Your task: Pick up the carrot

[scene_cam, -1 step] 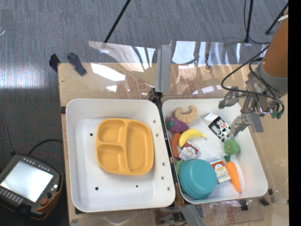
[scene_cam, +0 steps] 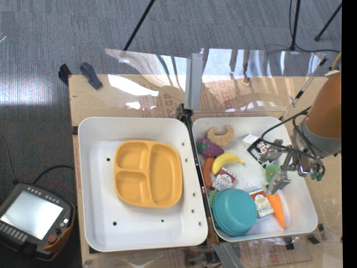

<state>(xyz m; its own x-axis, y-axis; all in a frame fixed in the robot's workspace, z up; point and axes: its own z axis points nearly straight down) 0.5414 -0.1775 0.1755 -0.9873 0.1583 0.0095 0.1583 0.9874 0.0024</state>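
**Hand poised over the carrot, grasp not yet made**

The carrot (scene_cam: 278, 208) lies in the right bin (scene_cam: 308, 216), near its right wall, leaf end up by the hand (scene_cam: 285, 175), point toward the bin's near edge, just beside a teal bowl (scene_cam: 235, 211) and a small carton (scene_cam: 260, 201). The hand hangs above the carrot's top; whether it is spread or pressed together I cannot tell. This looks like the approach step; next it must come down astride the carrot and pinch it
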